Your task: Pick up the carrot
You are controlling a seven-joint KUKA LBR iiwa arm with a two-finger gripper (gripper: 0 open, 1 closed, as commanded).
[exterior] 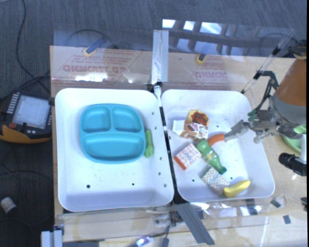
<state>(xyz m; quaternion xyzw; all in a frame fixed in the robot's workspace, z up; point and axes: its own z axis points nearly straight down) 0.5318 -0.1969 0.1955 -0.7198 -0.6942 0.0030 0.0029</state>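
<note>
Two bins, left bin (72, 179) with blue tray (112, 132), right bin (257, 174) with carrot (216, 137), end effector (236, 130) state unclear

Legible text: none. Clear panels (100, 66) behind the bins: reddish printed lettering, blurred and apparently reversed, unreadable. Packets (194, 125) in right bin: printed graphics, no words resolvable. Pendant (24, 115) on floor: screen lit, content indistinct.

Counts, taken around the blue plate (113, 133)

Two white bins: its own left bin (72, 184) adds one green pod (149, 143); the right bin (257, 158) beside it holds one carrot (216, 137), one bottle (211, 156), one banana (236, 188), three packets.
</note>
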